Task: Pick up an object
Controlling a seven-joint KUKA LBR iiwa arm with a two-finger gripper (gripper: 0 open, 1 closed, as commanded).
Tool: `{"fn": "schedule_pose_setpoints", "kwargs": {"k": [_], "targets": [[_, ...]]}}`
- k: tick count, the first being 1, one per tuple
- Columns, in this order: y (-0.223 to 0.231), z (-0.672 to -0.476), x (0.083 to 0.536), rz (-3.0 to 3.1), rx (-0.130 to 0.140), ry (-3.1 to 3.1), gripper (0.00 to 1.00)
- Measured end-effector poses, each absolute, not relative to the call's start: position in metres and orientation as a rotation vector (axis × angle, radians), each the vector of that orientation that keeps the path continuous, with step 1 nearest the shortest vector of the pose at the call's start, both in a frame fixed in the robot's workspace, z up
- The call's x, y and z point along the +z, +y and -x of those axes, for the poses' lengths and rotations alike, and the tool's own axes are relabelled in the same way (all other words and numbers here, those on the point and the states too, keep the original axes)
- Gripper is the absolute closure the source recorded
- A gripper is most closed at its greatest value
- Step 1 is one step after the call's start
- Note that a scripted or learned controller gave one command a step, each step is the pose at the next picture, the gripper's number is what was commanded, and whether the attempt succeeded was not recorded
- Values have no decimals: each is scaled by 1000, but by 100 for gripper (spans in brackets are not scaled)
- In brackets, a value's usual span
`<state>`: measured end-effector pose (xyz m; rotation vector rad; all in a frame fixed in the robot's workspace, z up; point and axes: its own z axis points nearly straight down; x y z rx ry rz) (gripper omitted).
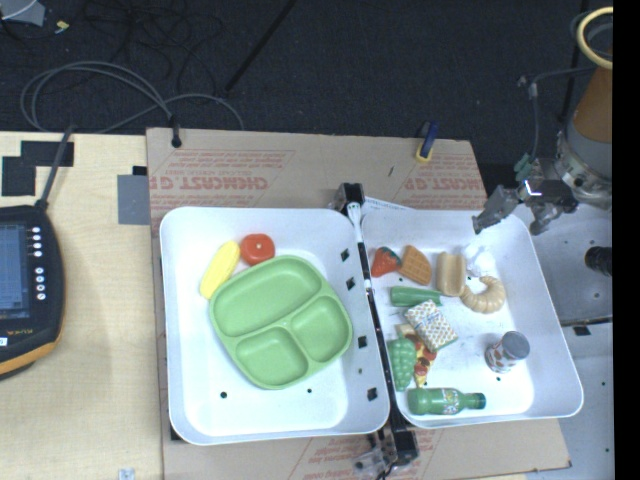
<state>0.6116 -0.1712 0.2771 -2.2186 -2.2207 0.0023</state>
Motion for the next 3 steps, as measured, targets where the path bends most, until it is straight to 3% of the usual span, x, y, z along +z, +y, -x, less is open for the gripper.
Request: {"fn": "schedule_pose_setpoints", "kwargs": {"k": [1,2,3], "targets": [[-67,-560,381,2211,-13,-2236,0],[-73,-560,384,2215,4,-2223,100],[1,-561,331,2208,7,-2224,100]]}}
